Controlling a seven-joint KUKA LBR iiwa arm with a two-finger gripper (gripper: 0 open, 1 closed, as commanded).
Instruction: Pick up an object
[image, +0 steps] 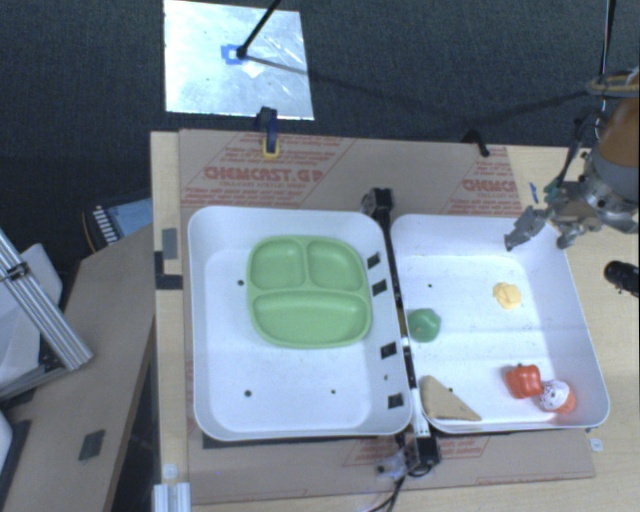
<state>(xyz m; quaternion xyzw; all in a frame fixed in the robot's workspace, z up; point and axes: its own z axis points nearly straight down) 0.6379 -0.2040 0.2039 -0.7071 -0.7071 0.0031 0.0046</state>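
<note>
Gripper (545, 229) poised over the far right corner of the right bin (470, 235), fingers spread apart, nothing between them; grey wrist and orange band entering from the right edge. Nearest candidate object: small yellow lump (508, 295), soft-looking and irregular, lying on the bin floor near the gripper, toward the camera and slightly left of it, not touching. Green rounded piece (425, 324), smooth and matte, resting close against the bin's left wall, well apart from the gripper. Tan wedge (447, 400), flat and triangular, possibly a toy bread or cheese slice, tucked in the near left corner. Red-orange chunk (523, 380), glossy, near the front right corner, with a white rounded item with red marks (553, 396) just beside it, seemingly touching; detail too blurred to identify either. Left bin (215, 300) holding a pale green divided plate (308, 291): rounded-square plastic, two small compartments at the far side, one long compartment at the near side, lying flat near the bin centre. Both bins shallow, white, smooth, with a few small dark dots on the floors, joined along a dark clipped seam. Beneath the bins, brown cardboard sheet (300, 165) with red printed lettering; beyond it, a shiny grey panel (238, 60) on dark carpet.
</note>
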